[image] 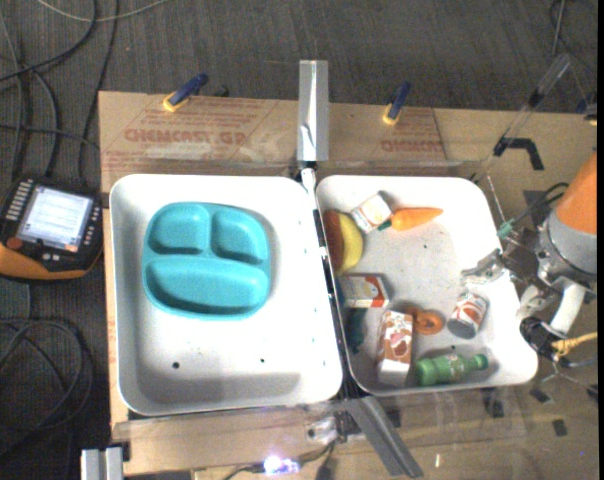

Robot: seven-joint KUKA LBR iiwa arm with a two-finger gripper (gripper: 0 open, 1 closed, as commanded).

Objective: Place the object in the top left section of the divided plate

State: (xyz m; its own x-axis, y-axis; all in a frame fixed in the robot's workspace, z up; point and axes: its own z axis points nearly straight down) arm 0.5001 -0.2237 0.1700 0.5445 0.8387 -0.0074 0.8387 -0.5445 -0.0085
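You see the gripper (485, 267) beside the small can (468, 314); whether it is closed, I cannot tell.

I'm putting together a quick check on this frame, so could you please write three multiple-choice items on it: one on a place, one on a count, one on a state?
1. Where does the blue plate lie?
A. in the left bin
B. in the right bin
C. on the floor

2. How many sections does the plate have?
A. two
B. three
C. five

3. In what state are the plate's sections?
A. all bare
B. one holds the carrot
C. one holds the green bottle

Answers:
1. A, it sits inside the left bin.
2. B, two small sections lie above one long one.
3. A, the carrot and green bottle lie in the right bin.
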